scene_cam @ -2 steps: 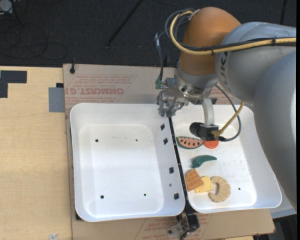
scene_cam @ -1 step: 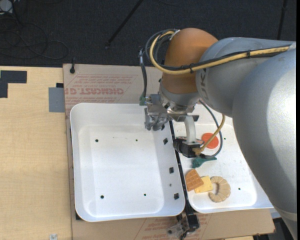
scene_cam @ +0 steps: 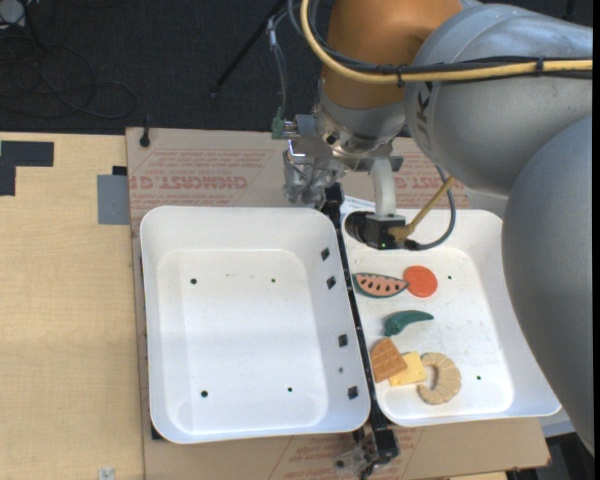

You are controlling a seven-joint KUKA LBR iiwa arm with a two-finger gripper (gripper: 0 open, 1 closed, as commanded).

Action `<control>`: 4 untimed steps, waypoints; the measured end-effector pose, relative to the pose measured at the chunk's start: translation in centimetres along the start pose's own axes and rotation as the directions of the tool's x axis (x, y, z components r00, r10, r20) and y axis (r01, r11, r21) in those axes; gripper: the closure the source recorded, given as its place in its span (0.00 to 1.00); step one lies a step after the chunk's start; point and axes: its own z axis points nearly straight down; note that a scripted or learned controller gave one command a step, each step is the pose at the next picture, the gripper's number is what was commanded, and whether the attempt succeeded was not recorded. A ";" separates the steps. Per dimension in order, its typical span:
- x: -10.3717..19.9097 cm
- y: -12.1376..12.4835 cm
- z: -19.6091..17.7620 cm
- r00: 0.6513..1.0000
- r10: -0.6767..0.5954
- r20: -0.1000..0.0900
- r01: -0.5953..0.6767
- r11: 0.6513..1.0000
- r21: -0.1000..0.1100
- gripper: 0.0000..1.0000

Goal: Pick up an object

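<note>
In the right bin (scene_cam: 480, 258) lie several toy foods. A watermelon slice (scene_cam: 380, 286) sits beside an orange-red disc (scene_cam: 421, 282), with a dark green curved piece (scene_cam: 408, 320) below them. Nearer the front edge are a brown bread-like slab (scene_cam: 387, 359), a yellow wedge (scene_cam: 411, 370) and a tan curved piece (scene_cam: 440, 378). My gripper (scene_cam: 312, 180) hangs under the orange-banded wrist at the back rim, above the divider between the two bins. It is away from all the toys, and its metal parts are too cluttered to read.
The left bin (scene_cam: 240, 318) stands beside the right one on a cardboard sheet (scene_cam: 210, 173). A black part with a cable (scene_cam: 375, 230) hangs over the back left corner of the right bin. The big grey arm covers the right side of the view.
</note>
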 end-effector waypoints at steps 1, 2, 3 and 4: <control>12.0 -1.8 3.5 1.000 -0.007 -0.001 0.007 1.000 0.016 1.00; 12.5 -0.3 6.7 1.000 0.000 0.005 0.000 1.000 0.016 1.00; 12.4 0.0 -3.7 1.000 0.002 0.000 -0.002 1.000 0.003 1.00; 11.6 -1.3 0.5 1.000 0.005 0.006 -0.005 1.000 0.017 1.00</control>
